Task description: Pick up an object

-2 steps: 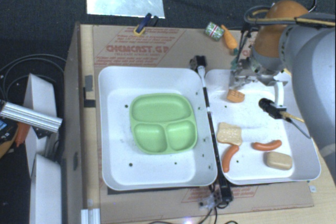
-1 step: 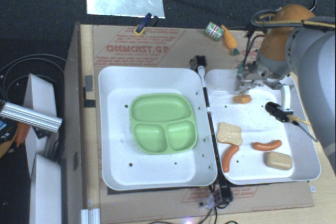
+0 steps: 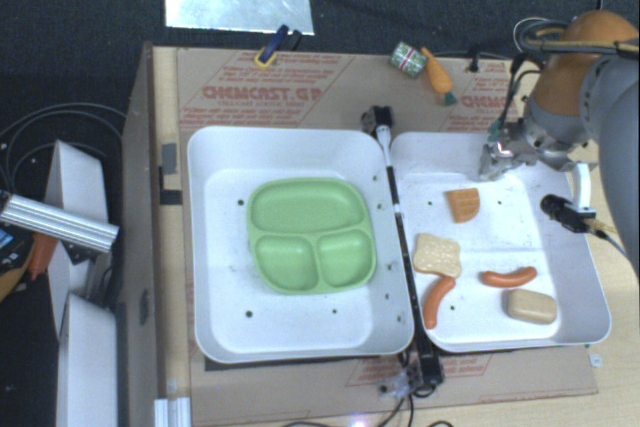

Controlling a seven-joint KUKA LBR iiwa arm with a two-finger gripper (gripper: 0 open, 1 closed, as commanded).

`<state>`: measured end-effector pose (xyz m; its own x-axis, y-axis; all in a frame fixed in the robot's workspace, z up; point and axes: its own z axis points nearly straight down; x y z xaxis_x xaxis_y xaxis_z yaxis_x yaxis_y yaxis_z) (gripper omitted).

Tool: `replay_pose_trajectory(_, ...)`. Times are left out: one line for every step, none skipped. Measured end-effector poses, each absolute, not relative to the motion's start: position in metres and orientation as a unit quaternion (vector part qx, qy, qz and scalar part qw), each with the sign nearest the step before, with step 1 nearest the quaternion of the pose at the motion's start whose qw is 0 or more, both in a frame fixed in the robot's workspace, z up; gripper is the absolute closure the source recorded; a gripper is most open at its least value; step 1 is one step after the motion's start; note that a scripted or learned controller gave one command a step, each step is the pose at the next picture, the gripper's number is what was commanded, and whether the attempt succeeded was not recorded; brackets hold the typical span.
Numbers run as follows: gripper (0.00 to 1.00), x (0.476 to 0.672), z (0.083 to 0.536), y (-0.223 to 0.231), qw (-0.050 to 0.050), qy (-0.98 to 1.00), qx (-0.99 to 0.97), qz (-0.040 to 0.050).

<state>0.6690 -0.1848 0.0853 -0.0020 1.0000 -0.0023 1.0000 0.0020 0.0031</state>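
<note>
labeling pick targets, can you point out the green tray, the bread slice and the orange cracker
green tray (image 3: pixel 268 210): camera view, bare floor of its long upper compartment
bread slice (image 3: pixel 437 255): camera view, middle of its top face
orange cracker (image 3: pixel 462 204): camera view, centre of the piece

Gripper (image 3: pixel 497 158) at right bin (image 3: pixel 575 260) back edge — green tray (image 3: pixel 308 233) in left.

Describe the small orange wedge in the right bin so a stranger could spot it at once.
Start at the right bin, the one beside the bin holding the green tray. The orange wedge lies alone in its upper half, above the pale bread slice. Unlike the two long sausages below, it is short and blocky.
</note>
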Motion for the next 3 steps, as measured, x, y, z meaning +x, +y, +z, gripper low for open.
replay_pose_trajectory(0.00, 0.553, 0.084, -0.207, 0.000, 0.707, 0.707, -0.0005)
replay_pose_trajectory(0.00, 0.628, 0.085, -0.149, 0.001, 0.709, 0.705, 0.0018)
replay_pose_trajectory(0.00, 0.518, 0.116, -0.203, 0.002, 0.707, 0.707, -0.0005)
